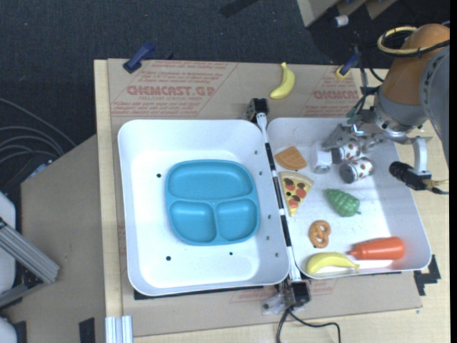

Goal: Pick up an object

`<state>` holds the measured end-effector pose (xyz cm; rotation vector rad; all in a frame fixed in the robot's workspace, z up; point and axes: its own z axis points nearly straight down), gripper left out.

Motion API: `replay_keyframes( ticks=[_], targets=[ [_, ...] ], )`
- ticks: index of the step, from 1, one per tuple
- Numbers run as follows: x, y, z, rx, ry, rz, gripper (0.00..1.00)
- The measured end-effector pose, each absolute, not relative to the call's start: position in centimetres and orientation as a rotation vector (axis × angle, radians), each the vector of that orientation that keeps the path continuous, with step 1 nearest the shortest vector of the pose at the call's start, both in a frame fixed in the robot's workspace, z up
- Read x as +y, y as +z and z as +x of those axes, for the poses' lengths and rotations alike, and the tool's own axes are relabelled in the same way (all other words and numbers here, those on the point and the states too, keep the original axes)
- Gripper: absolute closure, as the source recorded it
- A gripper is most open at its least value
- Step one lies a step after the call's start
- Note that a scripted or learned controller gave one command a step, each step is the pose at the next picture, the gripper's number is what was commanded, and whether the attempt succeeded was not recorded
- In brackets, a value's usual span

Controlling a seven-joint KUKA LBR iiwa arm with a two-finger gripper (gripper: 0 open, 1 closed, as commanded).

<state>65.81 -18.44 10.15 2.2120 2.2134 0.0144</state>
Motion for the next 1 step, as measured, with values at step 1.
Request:
replay_keyframes(
  ticks=[1],
  targets=[
    [-18.46, 10.87, 65.66, 2.217, 0.006, 2.211, 1.0]
  ],
)
